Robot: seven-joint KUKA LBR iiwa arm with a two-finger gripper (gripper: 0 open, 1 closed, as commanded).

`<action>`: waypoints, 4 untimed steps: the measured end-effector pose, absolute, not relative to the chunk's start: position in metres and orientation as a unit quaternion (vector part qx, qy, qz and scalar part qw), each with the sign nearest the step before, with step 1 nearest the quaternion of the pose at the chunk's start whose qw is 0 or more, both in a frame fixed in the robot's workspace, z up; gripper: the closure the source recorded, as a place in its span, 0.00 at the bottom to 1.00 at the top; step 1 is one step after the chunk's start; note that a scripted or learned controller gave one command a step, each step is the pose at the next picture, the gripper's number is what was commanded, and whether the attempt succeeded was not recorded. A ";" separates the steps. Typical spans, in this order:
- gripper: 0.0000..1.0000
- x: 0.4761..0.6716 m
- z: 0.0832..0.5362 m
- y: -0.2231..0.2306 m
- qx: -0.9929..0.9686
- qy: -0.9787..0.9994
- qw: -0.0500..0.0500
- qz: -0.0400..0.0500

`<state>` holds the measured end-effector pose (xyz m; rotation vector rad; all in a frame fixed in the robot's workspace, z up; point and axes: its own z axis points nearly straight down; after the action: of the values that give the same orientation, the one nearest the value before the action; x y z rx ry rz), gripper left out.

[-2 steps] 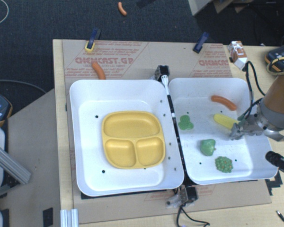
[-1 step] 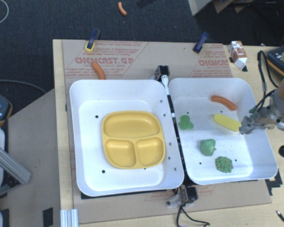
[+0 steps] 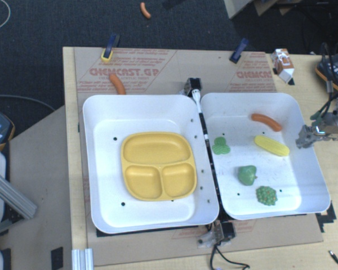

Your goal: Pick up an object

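we see the gripper (image 3: 305,136) at the right rim of the right bin (image 3: 310,173), and we cannot tell its state from this slant; nothing shows in its grasp. just beside it, inside the bin near the right wall, lies a yellow toy corn cob (image 3: 271,145). a toy sausage (image 3: 266,121) lies above the corn, toward the bin's far edge. a light green leafy toy vegetable (image 3: 220,146) sits near the bin's left wall, a green toy pepper (image 3: 247,175) sits near the middle, and a toy broccoli head (image 3: 266,195) sits toward the near edge. the left bin (image 3: 101,167) carries a yellow divided plate (image 3: 158,165) at its centre. on the tabletop (image 3: 79,72), a second sausage (image 3: 118,84) lies just beyond the left bin's far edge, and a small carton (image 3: 283,64) lies near the far right corner.
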<state>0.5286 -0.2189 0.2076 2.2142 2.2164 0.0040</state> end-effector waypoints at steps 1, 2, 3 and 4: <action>1.00 0.530 0.226 -0.219 0.707 0.707 0.003 0.001; 1.00 0.543 0.216 -0.167 0.706 0.709 -0.001 0.000; 1.00 0.554 0.208 -0.118 0.705 0.709 -0.002 0.000; 1.00 0.566 0.211 -0.076 0.706 0.709 0.001 0.001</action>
<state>0.5662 -0.0760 0.2105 2.2161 2.2251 0.0023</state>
